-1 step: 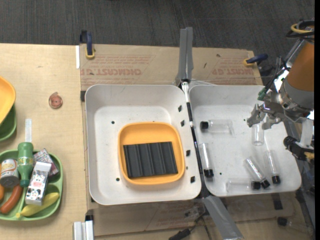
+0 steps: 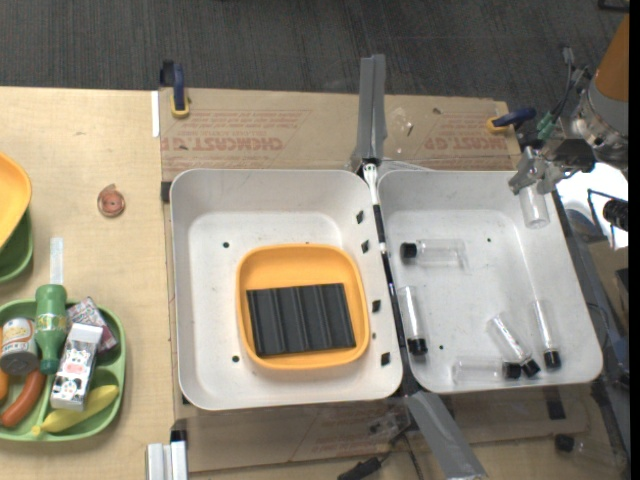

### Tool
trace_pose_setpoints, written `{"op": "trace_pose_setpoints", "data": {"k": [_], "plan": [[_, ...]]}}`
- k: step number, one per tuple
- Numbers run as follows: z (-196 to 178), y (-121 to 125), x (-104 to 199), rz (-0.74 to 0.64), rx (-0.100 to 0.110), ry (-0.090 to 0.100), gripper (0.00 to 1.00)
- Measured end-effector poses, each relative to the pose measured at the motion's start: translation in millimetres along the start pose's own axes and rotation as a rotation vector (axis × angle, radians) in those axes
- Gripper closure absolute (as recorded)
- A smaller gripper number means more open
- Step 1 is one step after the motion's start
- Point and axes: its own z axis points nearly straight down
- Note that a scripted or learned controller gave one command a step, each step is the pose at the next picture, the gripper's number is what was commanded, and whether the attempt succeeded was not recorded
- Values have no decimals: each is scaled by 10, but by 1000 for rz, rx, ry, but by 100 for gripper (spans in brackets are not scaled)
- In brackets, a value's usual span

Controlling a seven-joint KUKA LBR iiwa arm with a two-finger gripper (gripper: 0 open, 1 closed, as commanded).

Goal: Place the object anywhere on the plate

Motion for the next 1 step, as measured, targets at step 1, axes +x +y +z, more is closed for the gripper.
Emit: {"op": "trace_pose_setpoints", "data": {"k": [1], "plan": [[-366,326,-370,-168,-1,0,100]]}}
